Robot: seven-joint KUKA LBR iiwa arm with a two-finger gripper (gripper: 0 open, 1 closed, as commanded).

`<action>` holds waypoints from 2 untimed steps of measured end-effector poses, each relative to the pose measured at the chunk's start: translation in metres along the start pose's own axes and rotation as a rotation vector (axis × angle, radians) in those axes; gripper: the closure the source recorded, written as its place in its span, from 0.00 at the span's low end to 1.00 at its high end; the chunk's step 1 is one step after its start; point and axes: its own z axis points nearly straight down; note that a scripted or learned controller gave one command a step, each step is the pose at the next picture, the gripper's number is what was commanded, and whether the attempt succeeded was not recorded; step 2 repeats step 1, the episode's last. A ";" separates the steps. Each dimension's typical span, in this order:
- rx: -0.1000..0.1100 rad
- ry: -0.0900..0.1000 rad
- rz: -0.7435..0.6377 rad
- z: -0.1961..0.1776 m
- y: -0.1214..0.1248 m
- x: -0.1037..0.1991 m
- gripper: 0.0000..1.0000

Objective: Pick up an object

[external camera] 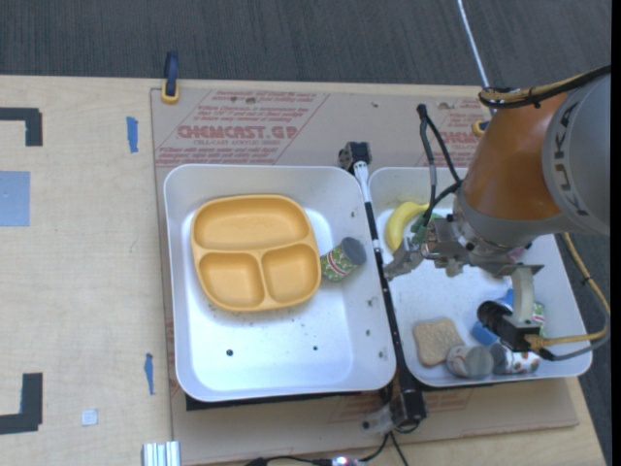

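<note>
End effector (412, 250) state unclear, over right bin (572, 362); one banana (402, 221), one divided plate (256, 251).

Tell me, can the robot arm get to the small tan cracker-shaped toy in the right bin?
Probably yes. The tan cracker-shaped toy lies uncovered near the right white bin's front, and the gripper hovers above the same bin.

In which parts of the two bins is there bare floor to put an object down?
The left bin has the widest bare floor: below the yellow divided plate, toward its near edge, and right of the small can. The right bin is crowded: the banana at the top, the arm over the middle, the cracker and small items below.
</note>
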 end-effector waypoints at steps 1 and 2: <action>0.000 0.000 0.000 0.000 0.000 0.000 0.00; 0.000 0.000 0.000 0.000 0.000 0.000 0.00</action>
